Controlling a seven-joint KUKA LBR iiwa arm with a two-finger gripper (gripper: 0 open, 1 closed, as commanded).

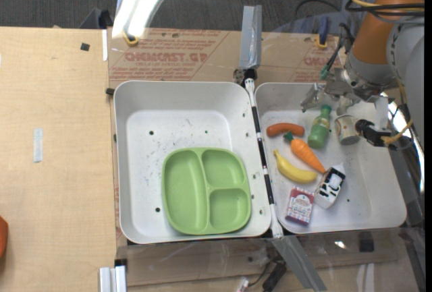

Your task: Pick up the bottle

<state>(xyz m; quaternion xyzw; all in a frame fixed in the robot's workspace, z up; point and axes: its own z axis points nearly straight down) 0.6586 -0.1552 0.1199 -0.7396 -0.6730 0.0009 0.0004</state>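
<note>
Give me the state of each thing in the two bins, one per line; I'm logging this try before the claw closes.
Bottle: green, leaning in the right bin, directly under the claw.
Hot dog: lying flat.
Carrot: lying flat, beside the bottle's base.
Banana: lying flat.
Red carton: lying down.
Black-and-white carton: lying down.
Cup: tipped on its side.
Green plate: right way up in the left bin.

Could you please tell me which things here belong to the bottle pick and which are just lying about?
Belongs to the job:
green bottle
claw

Just lying about:
sausage
carrot
banana
small carton
black-and-white carton
cup
green divided plate
</note>
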